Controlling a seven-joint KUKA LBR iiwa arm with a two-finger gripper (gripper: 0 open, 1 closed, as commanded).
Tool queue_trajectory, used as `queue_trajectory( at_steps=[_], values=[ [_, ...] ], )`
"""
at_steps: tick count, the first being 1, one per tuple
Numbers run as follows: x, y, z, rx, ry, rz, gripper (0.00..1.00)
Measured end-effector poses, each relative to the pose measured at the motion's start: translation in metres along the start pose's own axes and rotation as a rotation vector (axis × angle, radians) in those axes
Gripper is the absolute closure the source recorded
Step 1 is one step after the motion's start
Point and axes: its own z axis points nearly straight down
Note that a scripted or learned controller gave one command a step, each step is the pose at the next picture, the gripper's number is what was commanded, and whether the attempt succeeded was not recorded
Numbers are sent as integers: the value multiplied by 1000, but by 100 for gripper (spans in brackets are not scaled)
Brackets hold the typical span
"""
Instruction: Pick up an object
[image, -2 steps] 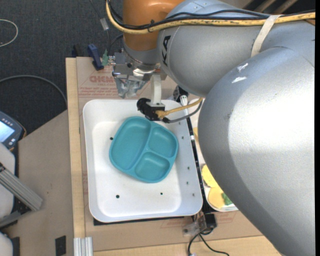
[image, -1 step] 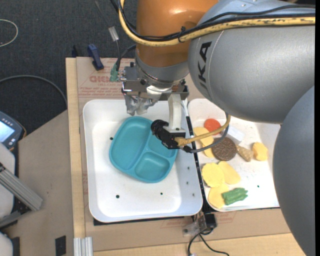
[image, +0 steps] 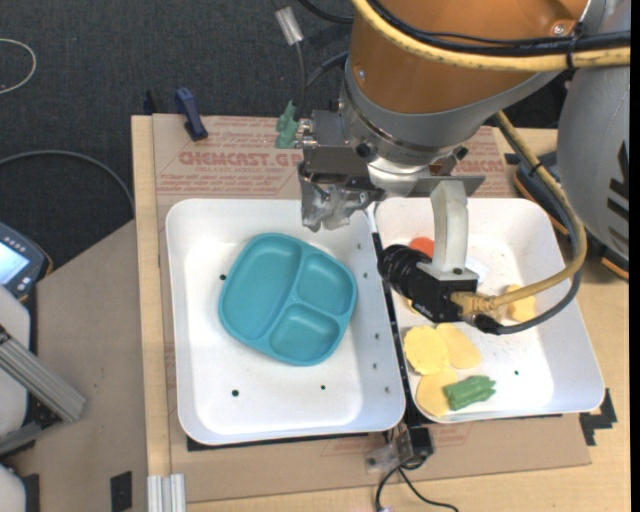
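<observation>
At the near edge of the right bin (image: 560, 300) lies a small green piece (image: 468, 391), lumpy and matte like moulded plastic, resting on a pale yellow disc. Just beyond it, thin yellow discs (image: 437, 350) overlap one another, flat and smooth. The middle of the left bin (image: 190, 330) holds a teal plate (image: 288, 298). It is a rounded-square tray of hard, slightly glossy plastic, split by low ridges into three compartments, and it lies flat and a little askew to the bin's walls. Farther back in the right bin, close to the wall shared by the two bins, an orange piece (image: 422, 245) shows partly, too hidden to name. Farthest back, the end effector (image: 333, 208), bare grey metal, hangs over the far edge of the left bin near the shared wall, beyond the plate's far corner and apart from it. Whether it is wide or narrow cannot be told from here, and nothing is seen held in it. I judge the step to be the approach, with no grasp made. The plate lies closest, so the next move likely calls for a shift toward the near edge and a descent onto the raised rim, since the broad smooth face offers no pinch.
</observation>
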Motion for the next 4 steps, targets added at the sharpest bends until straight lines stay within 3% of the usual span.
queue_trajectory(
  at_steps=[1, 2, 3, 4],
  values=[
    [-20, 0, 61, 23, -13, 8, 100],
    [-18, 0, 95, 21, -12, 5, 100],
    [-69, -1, 148, 23, -14, 11, 100],
    [-51, 107, -36, -7, -6, 3, 100]
  ],
)
